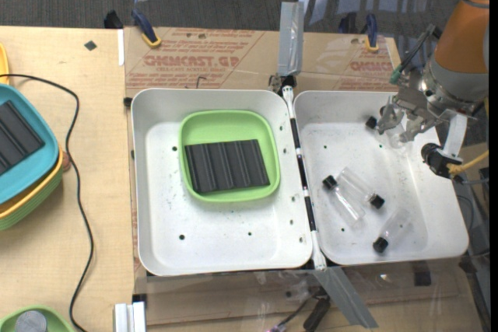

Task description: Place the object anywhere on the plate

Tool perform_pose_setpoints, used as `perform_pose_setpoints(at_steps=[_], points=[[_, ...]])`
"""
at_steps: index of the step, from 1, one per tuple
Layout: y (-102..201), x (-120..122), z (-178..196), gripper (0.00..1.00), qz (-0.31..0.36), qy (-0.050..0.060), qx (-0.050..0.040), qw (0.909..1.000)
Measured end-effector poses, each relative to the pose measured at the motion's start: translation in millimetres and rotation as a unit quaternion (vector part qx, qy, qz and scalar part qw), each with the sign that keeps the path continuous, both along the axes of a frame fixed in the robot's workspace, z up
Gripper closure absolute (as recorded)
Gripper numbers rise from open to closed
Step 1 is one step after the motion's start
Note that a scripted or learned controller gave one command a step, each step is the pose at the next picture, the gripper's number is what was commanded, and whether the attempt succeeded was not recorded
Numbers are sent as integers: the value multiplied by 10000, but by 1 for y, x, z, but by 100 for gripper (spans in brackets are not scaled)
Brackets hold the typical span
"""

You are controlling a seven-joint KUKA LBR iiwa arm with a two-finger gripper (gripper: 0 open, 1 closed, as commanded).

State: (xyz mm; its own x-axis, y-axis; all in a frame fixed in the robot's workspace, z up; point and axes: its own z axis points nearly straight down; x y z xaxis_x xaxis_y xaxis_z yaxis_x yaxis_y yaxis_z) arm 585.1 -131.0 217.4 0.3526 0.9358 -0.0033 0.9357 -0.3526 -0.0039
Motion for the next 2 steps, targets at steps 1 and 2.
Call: perform_pose_setpoints(at_steps=[1,2], points=[[0,0,0,0,-2,-3,0,10000],[-30,-23,42,0,-1205,-9,-6,9927]])
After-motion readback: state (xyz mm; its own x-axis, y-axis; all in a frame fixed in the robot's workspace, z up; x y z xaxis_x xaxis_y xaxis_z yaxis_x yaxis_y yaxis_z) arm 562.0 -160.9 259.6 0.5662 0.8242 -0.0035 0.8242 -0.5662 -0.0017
